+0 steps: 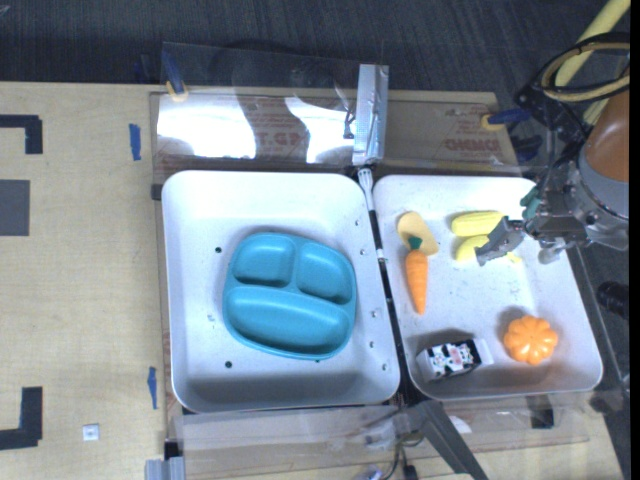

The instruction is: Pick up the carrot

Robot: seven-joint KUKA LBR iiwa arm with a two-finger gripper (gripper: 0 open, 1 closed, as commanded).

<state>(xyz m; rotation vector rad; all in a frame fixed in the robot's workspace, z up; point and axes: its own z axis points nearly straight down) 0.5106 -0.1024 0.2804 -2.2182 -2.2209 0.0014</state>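
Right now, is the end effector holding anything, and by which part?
Nothing is held. The end effector hangs open over the right bin, beside the yellow toys. The carrot lies apart from it on the bin floor.

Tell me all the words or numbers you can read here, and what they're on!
Brown printing on the cardboard sheet behind the bins: too blurred and glare-washed to read.
Black-and-white toy in the right bin: markings, no legible words.
Nothing readable on the carrot or blue plate.
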